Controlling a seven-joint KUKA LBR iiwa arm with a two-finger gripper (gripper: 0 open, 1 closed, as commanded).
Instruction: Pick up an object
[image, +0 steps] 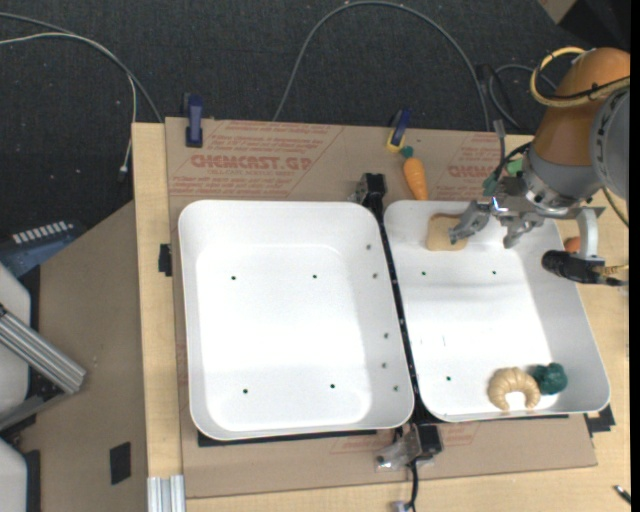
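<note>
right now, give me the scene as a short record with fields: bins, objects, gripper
left bin: white bin, nothing seen inside
right bin: white bin, holds three items
far corner of right bin: tan block, beside the gripper's fingers
near corner of right bin: croissant touching a dark green object
outside the bins: toy carrot on the board behind the right bin
gripper: gripper open, low over the far end of the right bin, nothing between its fingers
</note>
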